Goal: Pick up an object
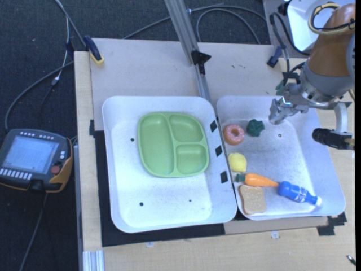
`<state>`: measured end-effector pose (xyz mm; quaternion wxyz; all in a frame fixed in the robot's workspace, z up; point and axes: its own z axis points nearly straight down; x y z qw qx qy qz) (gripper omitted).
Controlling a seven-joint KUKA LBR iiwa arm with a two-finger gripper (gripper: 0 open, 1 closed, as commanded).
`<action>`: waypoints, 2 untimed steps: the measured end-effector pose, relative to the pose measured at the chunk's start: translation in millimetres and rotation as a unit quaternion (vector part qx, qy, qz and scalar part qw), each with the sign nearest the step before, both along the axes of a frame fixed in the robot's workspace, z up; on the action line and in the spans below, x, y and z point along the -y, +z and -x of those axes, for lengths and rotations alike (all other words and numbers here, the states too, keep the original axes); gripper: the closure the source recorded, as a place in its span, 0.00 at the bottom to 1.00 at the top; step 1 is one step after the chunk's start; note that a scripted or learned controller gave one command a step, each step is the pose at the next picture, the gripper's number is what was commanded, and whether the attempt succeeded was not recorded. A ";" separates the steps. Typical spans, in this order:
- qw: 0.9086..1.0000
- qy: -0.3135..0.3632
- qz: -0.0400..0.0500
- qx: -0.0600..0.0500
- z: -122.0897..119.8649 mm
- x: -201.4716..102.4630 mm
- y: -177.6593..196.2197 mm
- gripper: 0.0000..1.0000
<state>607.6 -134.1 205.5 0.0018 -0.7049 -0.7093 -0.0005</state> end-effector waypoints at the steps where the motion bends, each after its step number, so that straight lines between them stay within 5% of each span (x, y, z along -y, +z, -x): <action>1: 1.000 0.000 0.000 0.001 11.7 -48.7 14.4 1.00; 2: 1.000 0.000 0.000 0.000 27.5 -92.8 16.0 1.00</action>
